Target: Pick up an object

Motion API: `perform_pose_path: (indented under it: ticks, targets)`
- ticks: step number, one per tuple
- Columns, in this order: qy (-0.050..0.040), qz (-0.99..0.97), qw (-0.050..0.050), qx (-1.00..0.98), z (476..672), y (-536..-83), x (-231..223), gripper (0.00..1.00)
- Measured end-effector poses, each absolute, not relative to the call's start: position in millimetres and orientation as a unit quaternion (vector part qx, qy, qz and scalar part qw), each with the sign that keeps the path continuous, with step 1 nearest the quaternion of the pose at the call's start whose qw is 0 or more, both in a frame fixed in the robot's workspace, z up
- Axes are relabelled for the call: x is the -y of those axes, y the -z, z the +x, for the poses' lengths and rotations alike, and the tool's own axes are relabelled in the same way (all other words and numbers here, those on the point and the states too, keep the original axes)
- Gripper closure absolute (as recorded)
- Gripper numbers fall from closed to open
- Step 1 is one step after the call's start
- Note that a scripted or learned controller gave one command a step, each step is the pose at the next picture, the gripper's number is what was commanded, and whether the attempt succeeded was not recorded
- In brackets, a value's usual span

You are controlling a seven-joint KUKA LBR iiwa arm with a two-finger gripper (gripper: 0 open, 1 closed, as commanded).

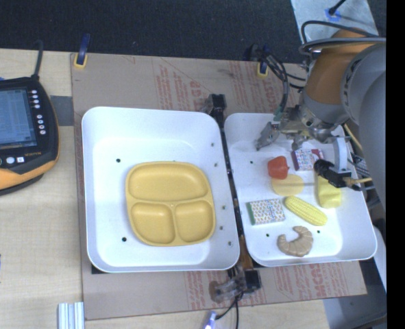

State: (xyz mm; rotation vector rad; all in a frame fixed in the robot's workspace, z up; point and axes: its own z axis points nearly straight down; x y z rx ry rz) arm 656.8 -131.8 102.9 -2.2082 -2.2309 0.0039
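Note:
My gripper (279, 141) hangs over the back of the right bin (356, 249), its two fingers spread open with nothing between them. Just in front of it lies a red piece (277, 166), touching a pale yellow block (288, 184). A small red-and-white packet (303, 159) lies to the right of the red piece. Further forward are a corn cob (305, 210), a yellow block (328, 192), a green patterned packet (266, 211) and a croissant (295, 241).
The left bin (106, 136) holds a yellow divided plate (169, 202). A tablet in an orange case (14, 132) lies on the bench at far left. The arm's grey and orange body (339, 74) looms over the right bin's back right corner, with cables beside it.

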Motion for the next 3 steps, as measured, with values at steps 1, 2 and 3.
perform_pose_path:
  ticks: [1, 2, 3]
  targets:
    - [-0.0020, -0.705, 0.001, 0.709, 612.5, -91.5, 129.2, 0.00]
    - [-0.0027, -0.705, 0.002, 0.709, 612.6, -102.0, 129.9, 1.00]
    - [-0.0001, -0.705, 0.001, 0.709, 630.3, -192.7, 58.7, 1.00]
